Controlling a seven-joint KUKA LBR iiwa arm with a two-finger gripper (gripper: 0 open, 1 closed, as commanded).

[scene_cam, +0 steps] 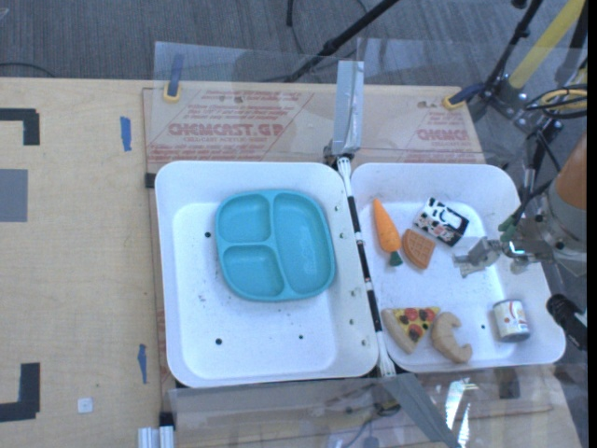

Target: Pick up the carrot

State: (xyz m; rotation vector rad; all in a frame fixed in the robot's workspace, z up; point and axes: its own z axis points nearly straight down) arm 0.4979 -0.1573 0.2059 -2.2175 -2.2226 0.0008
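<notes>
The carrot point(384, 226) is orange with a small green top. It lies in the right bin point(494, 183) near the bin's left wall, its tip toward the back. My gripper point(471, 256) hangs over the middle right of the same bin, well to the right of the carrot and apart from it. A waffle and a carton lie between the two. Nothing is visibly held.
A brown waffle point(418, 248) touches the carrot's right side. A black-and-white carton point(443, 220), a small can point(509, 319), a pizza slice point(410, 323) and a croissant point(451, 337) share the right bin. A teal divided plate point(276, 245) sits in the left bin point(187, 278).
</notes>
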